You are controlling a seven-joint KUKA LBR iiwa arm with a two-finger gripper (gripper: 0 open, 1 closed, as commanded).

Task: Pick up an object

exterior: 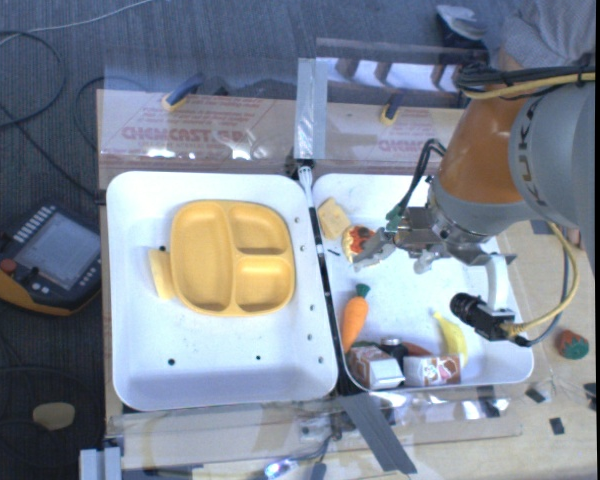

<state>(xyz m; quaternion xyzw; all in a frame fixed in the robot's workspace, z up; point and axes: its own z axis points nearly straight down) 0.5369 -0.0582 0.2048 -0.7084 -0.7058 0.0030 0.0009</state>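
Gripper point(398, 250) is hanging low over the right bin point(500, 368), fingers spread, nothing between them; 1 finger tip is sitting just beside a small red-and-yellow toy point(357, 238) at about 9 o'clock from the wrist.

Near edge first: a pile is crowding the bin's 6 o'clock wall, with a white carton point(383, 372), a red-and-white packet point(432, 370) and a dark piece touching one another. An orange carrot point(353, 319) is lying just above them, a yellow banana point(452, 334) toward 4 o'clock. A pale yellow block point(331, 216) is resting at 11 o'clock, against the divider.

Left bin point(140, 368) is carrying 1 yellow divided tray point(232, 256) and a yellow strip point(160, 273) at its 9 o'clock side.

Risk, as I judge it: the toy is sitting close to the divider wall, so a closing finger is likely nudging it sideways or striking the rim. Hose and black fitting point(477, 312) are trailing near the banana and may drag it.

Open floor is lying mid-bin, between carrot and banana.
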